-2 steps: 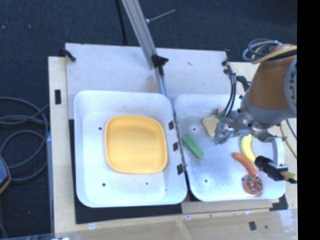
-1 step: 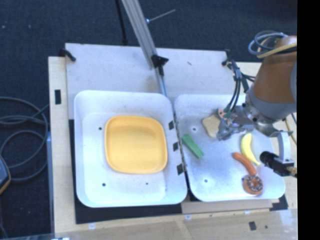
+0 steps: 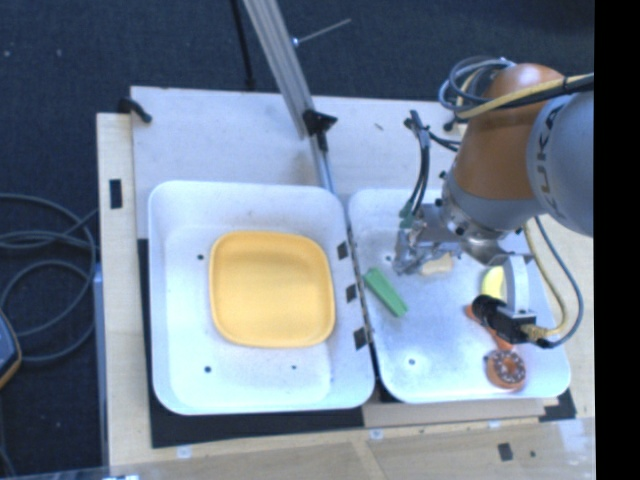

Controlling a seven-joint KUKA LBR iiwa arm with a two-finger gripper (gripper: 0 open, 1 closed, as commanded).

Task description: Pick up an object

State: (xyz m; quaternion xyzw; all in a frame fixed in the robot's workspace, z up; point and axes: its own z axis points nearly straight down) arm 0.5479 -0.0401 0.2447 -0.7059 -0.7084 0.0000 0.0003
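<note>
Two-finger gripper (image 3: 412,258) lowered in right white bin (image 3: 440,368).
Finger state cannot be told; flat green block (image 3: 385,293) is seen at 7 o'clock.

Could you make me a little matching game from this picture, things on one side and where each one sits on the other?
Things:
1. yellow plate
2. green block
3. round brown object
4. pincer

Places:
A. near front corner of the right bin, far from the divider
B. middle of the left bin
C. over the right bin's far part, at the arm's tip
D. right bin, just beside the divider between the bins

Pairs: 1-B, 2-D, 3-A, 4-C
</note>
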